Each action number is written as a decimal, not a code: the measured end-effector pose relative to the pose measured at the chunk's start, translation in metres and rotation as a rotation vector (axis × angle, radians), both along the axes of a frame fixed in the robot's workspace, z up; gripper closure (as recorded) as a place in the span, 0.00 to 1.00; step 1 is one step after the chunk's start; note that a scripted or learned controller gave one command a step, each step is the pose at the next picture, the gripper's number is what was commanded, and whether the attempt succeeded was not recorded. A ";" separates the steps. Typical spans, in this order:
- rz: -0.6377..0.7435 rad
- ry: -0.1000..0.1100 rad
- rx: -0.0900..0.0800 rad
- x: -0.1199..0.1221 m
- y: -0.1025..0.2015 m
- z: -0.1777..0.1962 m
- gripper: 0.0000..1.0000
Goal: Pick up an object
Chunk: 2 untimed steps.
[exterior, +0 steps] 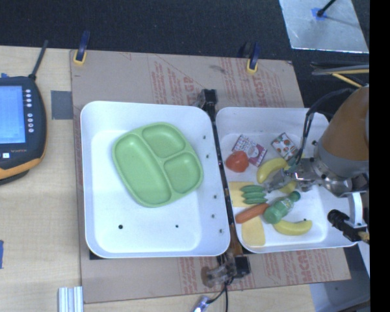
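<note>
The right bin (315,242) holds several toy foods: a red tomato (236,162), a yellow banana (270,169), green pea pods (253,192), an orange carrot (249,214), a green bottle (280,208), a second banana (292,227) and a pale yellow slab (253,234). Two small printed packets (249,147) (284,143) lie at the back. My gripper (281,182) is down among these, just right of the pea pods, between the upper banana and the green bottle. Nothing is visibly lifted.
The left bin (104,233) carries a green divided plate (157,164). A teach pendant (10,125) with a blue screen lies on the bench at far left. Clamps (209,99) (224,272) sit where the bins meet. The arm's grey body (344,155) overhangs the right bin's right side.
</note>
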<state>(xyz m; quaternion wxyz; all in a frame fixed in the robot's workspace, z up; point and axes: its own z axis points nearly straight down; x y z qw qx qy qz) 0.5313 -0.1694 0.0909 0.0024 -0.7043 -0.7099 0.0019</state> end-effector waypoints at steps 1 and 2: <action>-0.004 -0.004 0.000 0.090 0.023 0.001 0.00; -0.004 0.015 -0.005 0.121 0.071 0.000 0.00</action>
